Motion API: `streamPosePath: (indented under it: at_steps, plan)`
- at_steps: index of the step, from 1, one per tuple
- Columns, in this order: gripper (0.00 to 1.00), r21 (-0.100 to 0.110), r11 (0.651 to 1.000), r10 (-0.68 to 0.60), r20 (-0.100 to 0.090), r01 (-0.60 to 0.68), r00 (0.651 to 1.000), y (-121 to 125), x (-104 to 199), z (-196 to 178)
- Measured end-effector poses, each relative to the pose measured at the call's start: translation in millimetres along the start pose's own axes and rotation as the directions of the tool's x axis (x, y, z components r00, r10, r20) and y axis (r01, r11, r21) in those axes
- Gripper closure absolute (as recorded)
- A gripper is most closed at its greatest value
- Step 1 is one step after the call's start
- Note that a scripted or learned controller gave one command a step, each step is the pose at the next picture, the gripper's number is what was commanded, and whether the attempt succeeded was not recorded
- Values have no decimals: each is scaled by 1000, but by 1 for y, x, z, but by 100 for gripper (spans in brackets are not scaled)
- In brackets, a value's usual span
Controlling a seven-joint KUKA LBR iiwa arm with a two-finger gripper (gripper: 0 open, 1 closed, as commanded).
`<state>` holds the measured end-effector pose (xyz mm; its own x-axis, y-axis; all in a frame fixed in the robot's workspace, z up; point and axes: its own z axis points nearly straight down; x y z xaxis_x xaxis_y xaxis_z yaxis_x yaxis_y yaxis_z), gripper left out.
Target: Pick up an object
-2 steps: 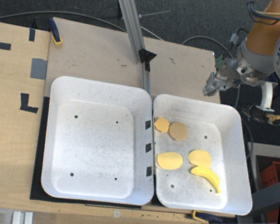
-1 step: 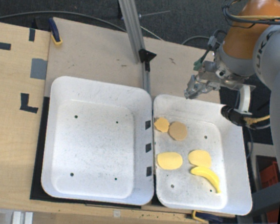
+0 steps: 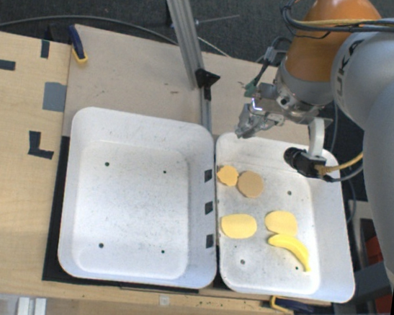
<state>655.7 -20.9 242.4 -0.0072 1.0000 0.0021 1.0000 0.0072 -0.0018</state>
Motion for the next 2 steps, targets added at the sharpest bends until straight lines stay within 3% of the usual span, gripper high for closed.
streamPosePath:
  at_steps: [2]
  plan:
    - [100, 1, 1000, 0, 0, 0, 1000, -28, 98, 5]
